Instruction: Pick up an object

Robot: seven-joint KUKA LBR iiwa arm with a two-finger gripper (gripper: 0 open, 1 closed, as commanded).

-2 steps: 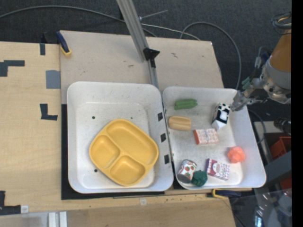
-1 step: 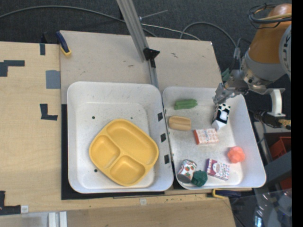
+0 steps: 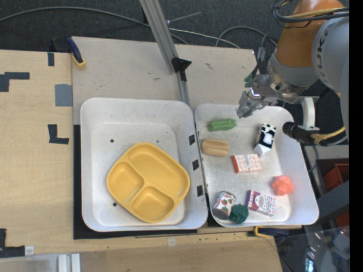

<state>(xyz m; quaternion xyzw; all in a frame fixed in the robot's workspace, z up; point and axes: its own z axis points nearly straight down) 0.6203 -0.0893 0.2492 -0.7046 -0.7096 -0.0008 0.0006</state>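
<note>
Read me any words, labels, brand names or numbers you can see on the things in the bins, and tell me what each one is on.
No text can be read here.
Red and white box: printing on its face, too blurred to read.
Purple and white carton: a printed label, too small to read.
Round red and white packet: printed pattern, no legible words.
Arm's grey housing: dark lettering at the frame edge, cut off and unreadable.

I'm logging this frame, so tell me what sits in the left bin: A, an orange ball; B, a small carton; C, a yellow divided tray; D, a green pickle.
C: the yellow divided tray lies alone in the left bin, while the small items lie in the right bin.
</note>
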